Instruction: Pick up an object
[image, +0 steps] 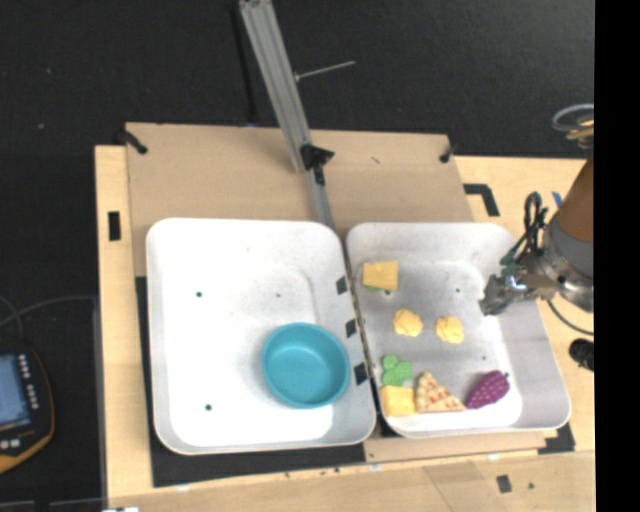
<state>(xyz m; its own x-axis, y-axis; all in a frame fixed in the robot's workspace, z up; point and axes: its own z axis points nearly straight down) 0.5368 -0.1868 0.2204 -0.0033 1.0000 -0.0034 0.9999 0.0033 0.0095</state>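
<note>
Camera view: gripper (497, 298), grip unreadable, sits right of yellow toy (450, 329).

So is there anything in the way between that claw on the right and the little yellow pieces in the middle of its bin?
Nothing visible. The gripper sits over the right bin, and bare white floor lies between it and the nearest yellow piece.

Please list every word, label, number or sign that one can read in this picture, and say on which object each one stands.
None can be read.
The handheld device at the left edge has a lit screen and buttons, but they are too small and blurred to read.
The bins, the blue bowl and the toy foods carry no visible text.
</note>
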